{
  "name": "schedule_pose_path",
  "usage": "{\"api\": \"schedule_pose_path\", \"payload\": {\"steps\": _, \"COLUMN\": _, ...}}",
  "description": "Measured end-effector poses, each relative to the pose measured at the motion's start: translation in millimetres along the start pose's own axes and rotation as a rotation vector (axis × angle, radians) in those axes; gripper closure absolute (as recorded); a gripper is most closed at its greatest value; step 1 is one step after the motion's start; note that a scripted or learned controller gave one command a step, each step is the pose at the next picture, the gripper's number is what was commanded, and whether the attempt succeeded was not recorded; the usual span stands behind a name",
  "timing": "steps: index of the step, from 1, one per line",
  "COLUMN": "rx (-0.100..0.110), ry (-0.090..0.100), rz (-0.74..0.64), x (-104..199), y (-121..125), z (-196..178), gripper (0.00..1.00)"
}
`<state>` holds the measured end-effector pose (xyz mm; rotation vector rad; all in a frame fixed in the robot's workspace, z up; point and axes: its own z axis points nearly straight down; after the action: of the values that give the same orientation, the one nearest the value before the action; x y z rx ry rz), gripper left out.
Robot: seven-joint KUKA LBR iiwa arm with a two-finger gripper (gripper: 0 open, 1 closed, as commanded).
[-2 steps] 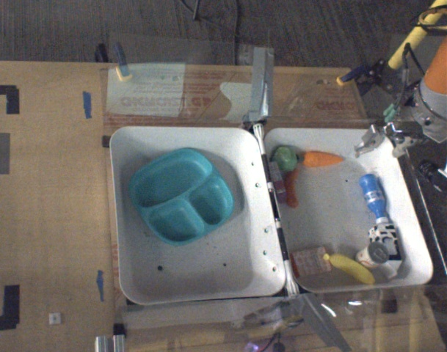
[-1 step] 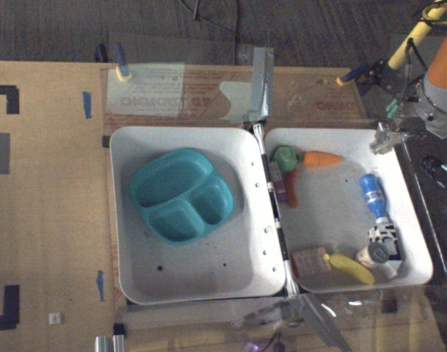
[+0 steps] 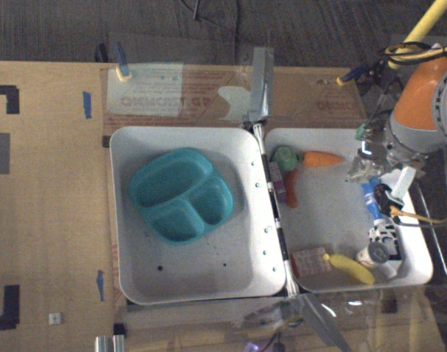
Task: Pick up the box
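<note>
Nearest the lens: small tan cardboard box (image 3: 310, 260), flat in the right white plastic bin (image 3: 322, 204), touching a yellow banana (image 3: 351, 268). Largest elsewhere: teal sectioned plastic plate (image 3: 180, 195), smooth and rounded, in the left white bin (image 3: 223, 270). Gripper (image 3: 368, 169) well apart from the box, near an orange carrot (image 3: 322, 159); finger state impossible to tell. Likely risk: snagging the banana instead.
</note>
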<state>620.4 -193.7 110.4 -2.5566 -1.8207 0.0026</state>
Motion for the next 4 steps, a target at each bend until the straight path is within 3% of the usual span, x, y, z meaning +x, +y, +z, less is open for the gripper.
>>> {"api": "schedule_pose_path", "payload": {"steps": 1, "rx": -0.005, "ry": -0.001, "rz": 0.124, "x": 29, "y": -35, "z": -83, "gripper": 1.00}}
{"api": "schedule_pose_path", "payload": {"steps": 2, "rx": -0.004, "ry": 0.000, "rz": 0.032, "x": 127, "y": -50, "z": -121, "gripper": 1.00}}
{"api": "schedule_pose_path", "payload": {"steps": 3, "rx": -0.001, "ry": -0.001, "rz": -0.204, "x": 299, "y": -120, "z": -91, "gripper": 1.00}}
{"api": "schedule_pose_path", "payload": {"steps": 4, "rx": -0.019, "ry": 0.008, "rz": -0.293, "x": 256, "y": -187, "z": 5, "gripper": 1.00}}
